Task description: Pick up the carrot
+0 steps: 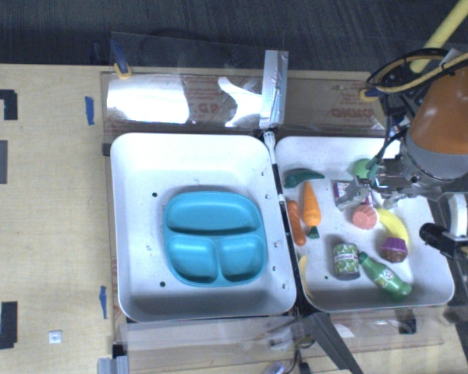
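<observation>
Left bin [132, 209]: holds a blue tray [215, 236] with three compartments, lying flat near the middle.

Right bin [437, 287]: by its left wall lie two orange pieces close together. The carrot [310, 204] is the upper right one, tip pointing up, just below a dark green item [300, 177]. A second orange piece [296, 224] lies just left of it, against the divider.

Centre of the right bin: a small can [345, 259] with a green bottle [388, 277] touching its right side. Above them, a pink round item [365, 217], a banana [395, 226] and a purple item [395, 248].

Right: the gripper [368, 187] hangs over the upper middle of the right bin, above the pink item and well apart from the carrot. Whether its hand is open or closed cannot be told; nothing is seen gripped.
</observation>
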Robot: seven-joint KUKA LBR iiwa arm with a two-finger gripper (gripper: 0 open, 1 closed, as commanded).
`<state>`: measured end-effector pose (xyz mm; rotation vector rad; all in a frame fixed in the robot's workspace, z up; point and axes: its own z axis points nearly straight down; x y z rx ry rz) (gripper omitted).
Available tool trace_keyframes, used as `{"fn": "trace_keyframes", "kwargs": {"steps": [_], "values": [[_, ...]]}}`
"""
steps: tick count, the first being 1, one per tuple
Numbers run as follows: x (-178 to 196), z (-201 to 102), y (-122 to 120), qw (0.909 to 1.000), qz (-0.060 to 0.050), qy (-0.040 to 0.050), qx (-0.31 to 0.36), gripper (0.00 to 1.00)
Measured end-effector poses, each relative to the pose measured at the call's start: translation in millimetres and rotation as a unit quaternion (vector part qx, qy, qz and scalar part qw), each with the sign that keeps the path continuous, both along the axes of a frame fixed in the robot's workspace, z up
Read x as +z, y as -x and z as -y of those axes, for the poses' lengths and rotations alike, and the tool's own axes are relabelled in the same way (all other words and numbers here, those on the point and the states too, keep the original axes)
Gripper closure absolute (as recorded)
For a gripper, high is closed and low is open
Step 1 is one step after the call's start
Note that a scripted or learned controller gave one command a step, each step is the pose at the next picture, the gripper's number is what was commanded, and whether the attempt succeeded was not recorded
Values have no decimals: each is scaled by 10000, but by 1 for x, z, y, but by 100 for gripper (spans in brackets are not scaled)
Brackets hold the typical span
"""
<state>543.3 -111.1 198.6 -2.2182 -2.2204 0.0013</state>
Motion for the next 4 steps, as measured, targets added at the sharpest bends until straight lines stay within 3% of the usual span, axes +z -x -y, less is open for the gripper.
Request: {"fn": "trace_keyframes", "kwargs": {"steps": [1, 2, 3, 4], "values": [[-15, -60, -3, 9982, -11, -2, -594, 0], [-14, -74, -12, 9997, 15, 9, -249, 0], [-111, -14, -21, 9997, 47, 15, 243, 0], [-93, -17, -7, 9993, 17, 9, -386, 0]]}}
